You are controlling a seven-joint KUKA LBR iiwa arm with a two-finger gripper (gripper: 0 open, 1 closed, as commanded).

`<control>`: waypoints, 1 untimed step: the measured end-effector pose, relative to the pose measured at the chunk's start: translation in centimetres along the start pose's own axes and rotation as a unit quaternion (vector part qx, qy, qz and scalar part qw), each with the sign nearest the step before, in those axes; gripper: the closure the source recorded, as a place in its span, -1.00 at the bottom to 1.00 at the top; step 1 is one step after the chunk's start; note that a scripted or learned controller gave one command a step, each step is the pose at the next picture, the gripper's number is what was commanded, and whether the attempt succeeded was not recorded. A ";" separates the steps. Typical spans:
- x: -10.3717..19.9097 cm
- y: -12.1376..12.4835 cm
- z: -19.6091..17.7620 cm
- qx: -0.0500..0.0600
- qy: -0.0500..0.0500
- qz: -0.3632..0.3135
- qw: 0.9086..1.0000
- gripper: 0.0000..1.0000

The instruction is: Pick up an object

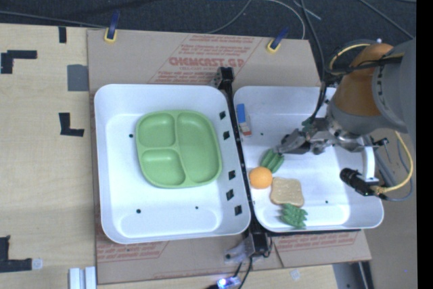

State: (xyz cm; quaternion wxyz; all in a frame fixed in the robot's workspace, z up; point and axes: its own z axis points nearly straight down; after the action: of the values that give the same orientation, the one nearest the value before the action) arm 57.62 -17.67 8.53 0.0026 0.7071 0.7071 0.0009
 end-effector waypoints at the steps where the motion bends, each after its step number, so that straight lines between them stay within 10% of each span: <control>1: 0.1 0.1 -1.2 -0.001 0.000 -0.001 1.000 1.00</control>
State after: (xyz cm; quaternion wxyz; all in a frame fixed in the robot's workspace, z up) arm 57.67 -17.60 9.72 0.0031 0.7063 0.7079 0.0012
